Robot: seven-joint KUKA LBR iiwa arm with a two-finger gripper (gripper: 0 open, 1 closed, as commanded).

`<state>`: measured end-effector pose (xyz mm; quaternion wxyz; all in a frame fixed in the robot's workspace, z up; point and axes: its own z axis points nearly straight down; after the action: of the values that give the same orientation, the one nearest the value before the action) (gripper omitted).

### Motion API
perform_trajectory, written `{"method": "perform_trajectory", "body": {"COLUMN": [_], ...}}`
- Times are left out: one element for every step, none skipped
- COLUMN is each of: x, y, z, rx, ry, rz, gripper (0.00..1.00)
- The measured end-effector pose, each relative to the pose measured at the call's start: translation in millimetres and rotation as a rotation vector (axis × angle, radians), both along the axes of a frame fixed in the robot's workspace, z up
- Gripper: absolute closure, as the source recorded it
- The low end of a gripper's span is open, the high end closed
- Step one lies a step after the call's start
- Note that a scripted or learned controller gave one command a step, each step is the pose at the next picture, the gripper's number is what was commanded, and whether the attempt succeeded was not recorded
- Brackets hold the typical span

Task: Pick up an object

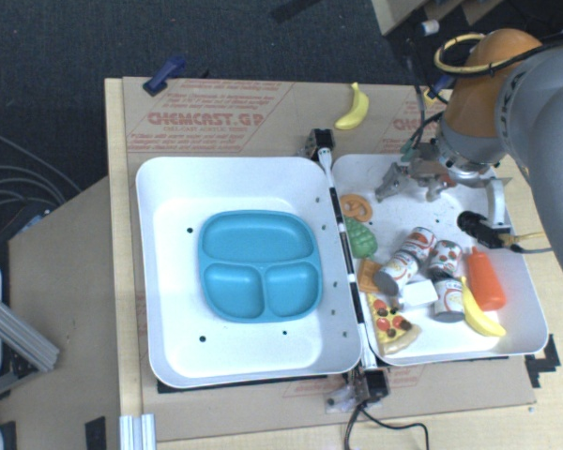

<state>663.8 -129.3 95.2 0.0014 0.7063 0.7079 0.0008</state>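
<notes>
The grey arm reached in from the right, its orange band [483, 97] above the wrist, and the gripper [415, 178] hung over the far end of the right bin [535, 331] — whether it was open or closed could not be told from this slant, and nothing showed between its tips.

The objects to pick from lay crowded in the near half of that bin. A pretzel [355, 207] sat close to the bin's left wall, with a green toy vegetable [361, 240] just below it. Two red-and-white cans [416, 244] lay tilted near the middle, a third can [448, 300] stood nearer the front, and a white block [418, 294] rested beside it. An orange bottle [486, 281] lay along the right side, touching a yellow banana [481, 319] at its lower end. A pizza slice [392, 326] sat at the near left corner.

The left bin [164, 279] held a blue divided tray [259, 263]. A second banana [353, 109] lay on the bench — outside both bins, beyond the far rim
</notes>
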Motion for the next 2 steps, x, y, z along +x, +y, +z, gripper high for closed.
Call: {"method": "perform_trajectory", "body": {"x": [3, 4], "y": [1, 1], "z": [-10, 0], "rx": [0.0, -0.001], "ry": [0.002, 0.0], "rz": [-0.001, 0.0], "gripper": [0.0, 1.0]}}
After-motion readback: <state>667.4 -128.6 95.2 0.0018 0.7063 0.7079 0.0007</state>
